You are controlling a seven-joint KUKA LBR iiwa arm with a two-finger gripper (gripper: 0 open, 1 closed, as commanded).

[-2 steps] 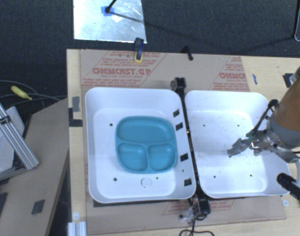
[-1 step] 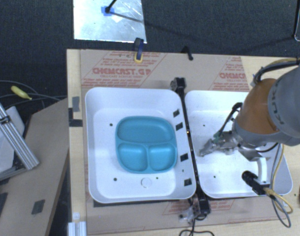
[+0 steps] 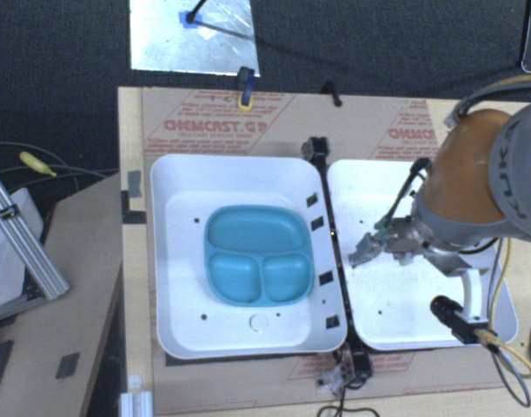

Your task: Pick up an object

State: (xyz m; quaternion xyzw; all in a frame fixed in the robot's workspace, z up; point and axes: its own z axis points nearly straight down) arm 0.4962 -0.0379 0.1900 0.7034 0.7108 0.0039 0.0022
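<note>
Worktop (image 3: 204, 115): covered by printed cardboard sheet (image 3: 274, 118). On it, two shallow white bins side by side, touching: left bin (image 3: 174, 233), right bin (image 3: 369, 189).

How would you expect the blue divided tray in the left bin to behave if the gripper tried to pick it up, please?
The blue divided tray looks like moulded plastic, so probably stiff and light. It lies flat in the left bin, so it is unlikely to roll or tip. Its smooth, rounded rim seems slippery and offers little to pinch; the gripper might slide off.
</note>
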